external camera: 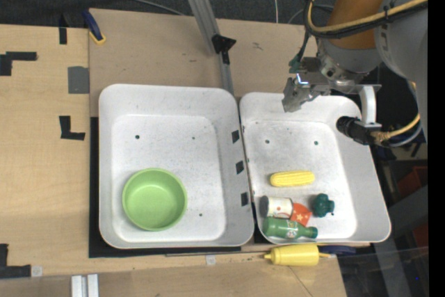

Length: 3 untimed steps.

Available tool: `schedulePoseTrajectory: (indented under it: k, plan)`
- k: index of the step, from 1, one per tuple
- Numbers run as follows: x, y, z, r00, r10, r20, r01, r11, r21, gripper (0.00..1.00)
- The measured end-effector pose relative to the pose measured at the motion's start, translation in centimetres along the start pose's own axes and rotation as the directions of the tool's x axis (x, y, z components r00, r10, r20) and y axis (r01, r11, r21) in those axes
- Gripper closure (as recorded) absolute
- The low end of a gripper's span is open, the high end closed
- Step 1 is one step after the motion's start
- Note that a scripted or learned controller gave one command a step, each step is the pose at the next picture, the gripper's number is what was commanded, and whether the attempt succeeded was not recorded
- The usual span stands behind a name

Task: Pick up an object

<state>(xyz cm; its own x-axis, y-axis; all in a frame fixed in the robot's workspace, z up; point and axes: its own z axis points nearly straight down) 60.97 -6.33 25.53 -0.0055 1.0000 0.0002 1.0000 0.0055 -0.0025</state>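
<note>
Nearest the camera, a yellow plastic squeeze bottle [295,255] lies on its side on the bench, just outside the front rim of the right-hand shallow white bin [361,170]. Inside that rim, a green bottle with a white label [290,229] also lies flat, touching or nearly touching a small white and red can [277,206] and an orange-red toy piece [301,215]. A dark teal knobby toy [322,205] sits just beside them to the right. A little further back, apart from the cluster, a yellow plastic corn cob [291,179] lies with its long axis running left to right across the bin floor. In the left-hand shallow white bin [167,97] a round lime-green plastic bowl [154,199] stands upright near the front left corner.

The two-finger gripper [297,95] hangs over the back rim of the right bin, with every object well forward of it, towards the camera. The corn cob is the nearest candidate and the cleanest one, I judge, since nothing crowds it; the jaws would best close across its short width. At this slant I cannot tell whether the jaws are spread or closed, and nothing shows between them. The grey arm with its orange band [365,0] reaches in from the right, wrist bent downward.
</note>
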Motion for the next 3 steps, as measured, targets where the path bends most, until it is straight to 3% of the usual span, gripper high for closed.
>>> schedulePoseTrajectory:
  k: [3]
  plan:
    - [15.4,4.5,3.0,1.000,-0.001,0.000,0.001,1.000,-0.001,1.00]
